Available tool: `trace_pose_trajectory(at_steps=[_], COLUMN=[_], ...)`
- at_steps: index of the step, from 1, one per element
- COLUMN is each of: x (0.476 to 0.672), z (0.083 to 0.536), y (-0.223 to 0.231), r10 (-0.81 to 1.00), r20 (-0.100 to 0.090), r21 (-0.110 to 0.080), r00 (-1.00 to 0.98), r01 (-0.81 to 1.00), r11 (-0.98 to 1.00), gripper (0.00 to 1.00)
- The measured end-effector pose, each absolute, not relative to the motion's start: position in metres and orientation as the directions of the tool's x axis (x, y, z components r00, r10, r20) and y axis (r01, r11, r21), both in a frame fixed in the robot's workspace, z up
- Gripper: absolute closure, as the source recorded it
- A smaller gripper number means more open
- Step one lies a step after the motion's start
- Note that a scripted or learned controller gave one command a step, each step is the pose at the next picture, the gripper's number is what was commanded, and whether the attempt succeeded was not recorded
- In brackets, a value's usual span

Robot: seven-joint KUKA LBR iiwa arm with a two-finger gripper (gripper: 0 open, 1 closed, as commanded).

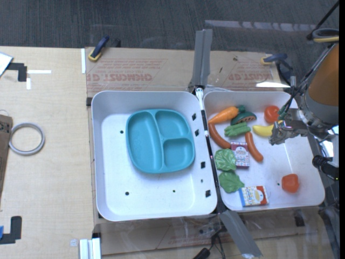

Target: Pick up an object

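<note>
Arm reaches in from right, gripper [278,134] low over right bin [310,196], just right of banana [262,129], below red tomato [271,113]; finger opening can't tell, nothing visibly held. Left bin [108,188] holds teal divided plate [160,140]. Wooden bench [43,198] w/ tape roll [24,138].

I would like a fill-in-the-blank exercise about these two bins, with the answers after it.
1. The plate in the left bin is ____ in colour.
2. The plate has ____ compartments.
3. The banana lies in the ____ bin.
4. The carrot is ____ in colour.

Answers: blue; three; right; orange
</note>
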State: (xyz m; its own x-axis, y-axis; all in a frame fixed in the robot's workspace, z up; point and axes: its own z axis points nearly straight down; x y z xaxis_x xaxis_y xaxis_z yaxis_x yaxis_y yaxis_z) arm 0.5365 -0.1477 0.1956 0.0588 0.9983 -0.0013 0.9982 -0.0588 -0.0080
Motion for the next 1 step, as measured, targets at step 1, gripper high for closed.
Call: trace_pose_trajectory(at_steps=[1], x=[0.5632], z=[0.2301], y=[-0.1313], r10=[1.0], r20=[-0.001], r21=[-0.004], r00=[0.014], r01=[1.0], r11=[-0.014], gripper=[1.0])
